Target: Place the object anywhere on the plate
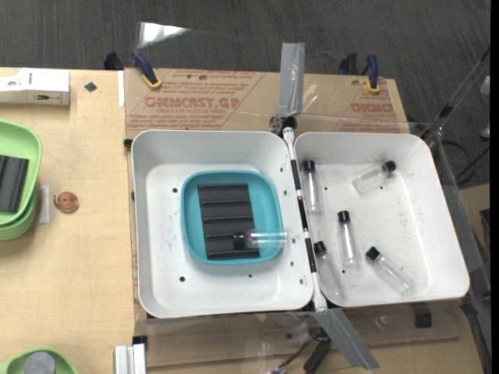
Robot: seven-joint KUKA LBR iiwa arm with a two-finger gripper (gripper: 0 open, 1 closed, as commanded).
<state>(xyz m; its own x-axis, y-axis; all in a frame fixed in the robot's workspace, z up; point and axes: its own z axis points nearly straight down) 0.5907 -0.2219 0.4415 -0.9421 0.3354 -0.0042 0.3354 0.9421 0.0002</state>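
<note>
On the far left of the bench [86, 287] sits a green tray [19, 179] with a dark thing in it. Near it lies a small round brown piece [66, 202]. Next comes the left white bin [156, 287]. A teal plate [192, 209] rests in the middle of it, with a black ridged insert [222, 216] on top. One clear tube [263, 240] lies on the plate's lower right part, partly over the black insert. The right white bin [437, 271] holds five more clear tubes with black caps [345, 236], lying apart from each other. I cannot tell how the claw stands.
</note>
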